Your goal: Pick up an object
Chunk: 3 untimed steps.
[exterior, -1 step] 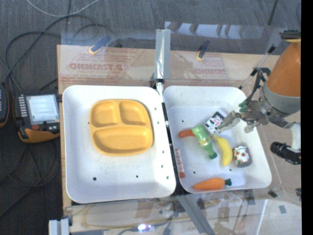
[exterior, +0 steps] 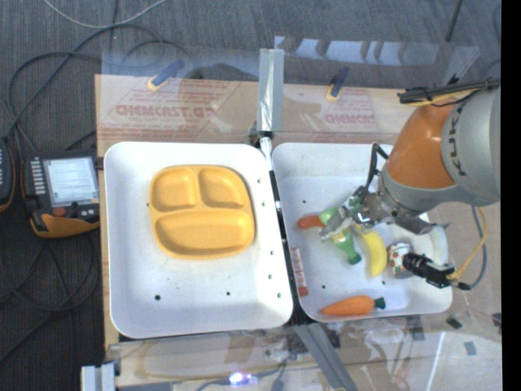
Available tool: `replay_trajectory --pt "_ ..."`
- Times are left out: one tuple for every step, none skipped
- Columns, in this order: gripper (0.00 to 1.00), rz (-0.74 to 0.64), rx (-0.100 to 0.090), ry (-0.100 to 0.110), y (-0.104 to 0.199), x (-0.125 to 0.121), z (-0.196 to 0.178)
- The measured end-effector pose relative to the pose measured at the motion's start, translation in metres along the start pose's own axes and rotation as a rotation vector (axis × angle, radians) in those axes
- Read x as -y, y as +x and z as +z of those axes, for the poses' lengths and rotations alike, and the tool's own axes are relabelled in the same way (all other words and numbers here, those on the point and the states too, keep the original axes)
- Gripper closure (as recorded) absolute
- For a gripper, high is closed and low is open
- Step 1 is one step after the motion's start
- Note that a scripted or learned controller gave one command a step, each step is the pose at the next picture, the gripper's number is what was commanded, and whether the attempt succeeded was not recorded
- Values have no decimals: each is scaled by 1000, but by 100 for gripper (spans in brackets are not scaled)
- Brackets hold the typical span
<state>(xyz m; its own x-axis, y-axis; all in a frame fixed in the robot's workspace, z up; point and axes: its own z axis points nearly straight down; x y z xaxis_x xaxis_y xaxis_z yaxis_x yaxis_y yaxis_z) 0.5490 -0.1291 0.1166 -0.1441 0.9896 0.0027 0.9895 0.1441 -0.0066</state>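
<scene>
In the right-hand shallow white bin (exterior: 317, 300), the claw (exterior: 348, 218) hovered low over a small green plastic toy (exterior: 350, 249) beside a yellow plastic banana (exterior: 375, 253), its grip impossible to tell, so the approach seemingly awaited closing and lifting.

My bench (exterior: 114, 112) carried 2 shallow white bins touching side by side, the left bin (exterior: 130, 300) and the right bin (exterior: 326, 165), with a taped clear sheet (exterior: 203, 108) lying flat on its far part behind them.
</scene>
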Motion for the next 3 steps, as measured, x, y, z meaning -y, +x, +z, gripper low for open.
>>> replay_trajectory --pt "0 -56 7 -17 6 -58 26" --pt "100 -56 5 -17 7 -59 16" --pt "100 -2 6 -2 36 -125 -66"
